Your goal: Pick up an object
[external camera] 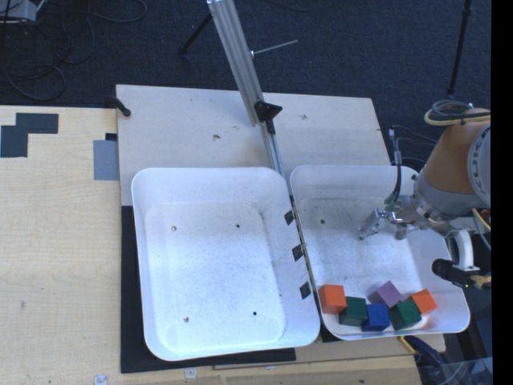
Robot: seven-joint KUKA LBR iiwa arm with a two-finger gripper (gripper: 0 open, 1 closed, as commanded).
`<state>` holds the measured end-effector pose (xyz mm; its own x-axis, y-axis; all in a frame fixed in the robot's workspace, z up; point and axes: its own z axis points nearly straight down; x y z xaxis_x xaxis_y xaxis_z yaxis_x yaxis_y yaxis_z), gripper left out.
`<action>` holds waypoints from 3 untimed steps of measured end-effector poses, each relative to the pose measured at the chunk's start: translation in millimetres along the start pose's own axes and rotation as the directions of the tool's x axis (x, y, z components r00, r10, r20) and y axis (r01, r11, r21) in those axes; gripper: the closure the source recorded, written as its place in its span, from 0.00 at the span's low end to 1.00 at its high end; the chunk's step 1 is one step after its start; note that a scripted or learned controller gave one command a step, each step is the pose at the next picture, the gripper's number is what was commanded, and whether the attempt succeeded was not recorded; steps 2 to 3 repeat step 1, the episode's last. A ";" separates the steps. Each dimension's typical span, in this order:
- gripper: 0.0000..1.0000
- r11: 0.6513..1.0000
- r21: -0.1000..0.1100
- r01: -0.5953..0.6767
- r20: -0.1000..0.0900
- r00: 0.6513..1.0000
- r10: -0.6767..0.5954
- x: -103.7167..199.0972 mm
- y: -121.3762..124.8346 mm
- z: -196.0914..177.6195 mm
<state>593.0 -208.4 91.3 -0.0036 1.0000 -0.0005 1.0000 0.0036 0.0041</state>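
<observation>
Several small blocks lie clustered at the near edge of the right bin (pixel 345 184): an orange cube (pixel 333 297), a dark green block (pixel 353 310), a blue block (pixel 375 318), a purple block (pixel 389 293), a green block (pixel 405 313) and a second orange block (pixel 424 301). My gripper (pixel 382 229) hangs over the middle of the right bin, well behind the blocks. Its metal fingers (pixel 367 228) are spread open with nothing between them. The grey and orange arm (pixel 453 167) comes in from the right.
The left bin (pixel 138 184) sits beside the right one, with black clips (pixel 296 252) on the shared wall. A slanted aluminium post (pixel 240 58) rises behind the bins. Wooden bench surface extends to the left.
</observation>
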 end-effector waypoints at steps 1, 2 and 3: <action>0.00 1.000 0.004 -0.005 -0.001 1.000 0.005 18.3 -64.7 -1.0; 0.00 1.000 0.004 -0.005 -0.001 1.000 0.005 18.3 -64.7 -1.0; 0.00 1.000 0.004 -0.005 -0.001 1.000 0.005 18.3 -64.7 -1.0</action>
